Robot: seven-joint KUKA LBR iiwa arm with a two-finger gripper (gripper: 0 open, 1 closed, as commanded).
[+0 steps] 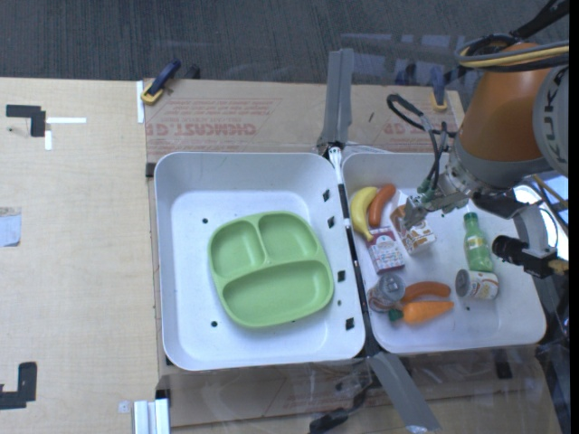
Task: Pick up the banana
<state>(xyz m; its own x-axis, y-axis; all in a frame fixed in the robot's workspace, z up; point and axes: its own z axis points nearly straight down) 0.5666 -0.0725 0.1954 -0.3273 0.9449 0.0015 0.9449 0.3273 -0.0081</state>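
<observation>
Left of the gripper [418,208], whose state I cannot tell, the banana [362,210] lies lengthwise beside a hot dog [381,203]

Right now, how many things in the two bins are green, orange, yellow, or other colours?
Green: 2, plate and bottle
Orange: 3, hot dog, sausage, carrot
Yellow: 1, banana
Other colours: 4, red box, small carton, can, round grey thing
Total: 10

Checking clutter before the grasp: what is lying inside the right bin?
In the right bin: banana beside a hot dog, small cartons, green bottle, can, carrot. The tool covers whatever lies under it.
</observation>
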